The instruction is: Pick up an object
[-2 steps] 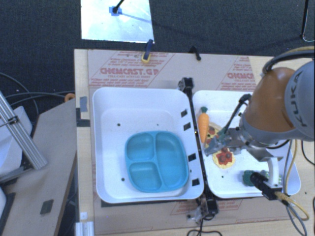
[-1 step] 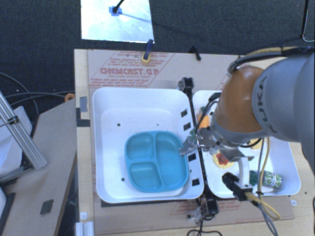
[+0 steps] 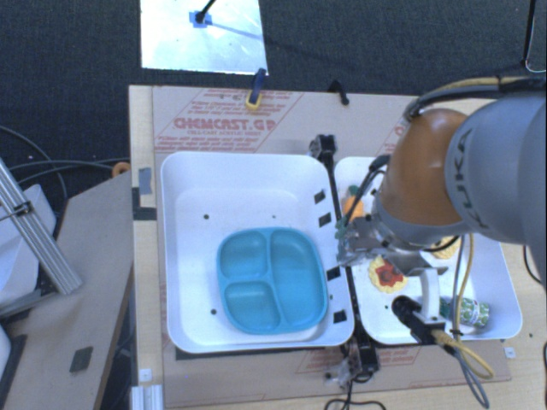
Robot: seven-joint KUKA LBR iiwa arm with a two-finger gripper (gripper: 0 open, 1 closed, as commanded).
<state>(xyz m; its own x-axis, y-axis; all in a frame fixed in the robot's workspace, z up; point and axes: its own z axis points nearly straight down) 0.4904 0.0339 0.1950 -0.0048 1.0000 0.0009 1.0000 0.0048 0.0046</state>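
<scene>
camera view shows me the arm [image 3: 479,169] first, the biggest thing in frame, reaching in from the right and bent down over the right bin [image 3: 504,301]. its wrist hangs low above that bin's left half, which i read as a descent toward something to grab. the gripper [image 3: 389,267] sits under the wrist, and i cannot tell how it is set, since the wrist body covers it from above.

the left bin [image 3: 197,186] holds a blue divided tray [image 3: 272,278] lying flat near its front right corner, well apart from the gripper, so i doubt it is the target.

in the right bin, a yellow and red object [image 3: 389,276] lies just below the wrist, near the bin's left wall; i judge that to be the thing to pick. a small green and white can [image 3: 470,313] lies on its side toward the front right corner, and an orange bit [image 3: 354,205] peeks out near the back left.

both bins rest on a cardboard-covered bench [image 3: 222,122], with dark carpet [image 3: 68,49] beyond and a shiny metal sheet [image 3: 201,20] at the back.
</scene>
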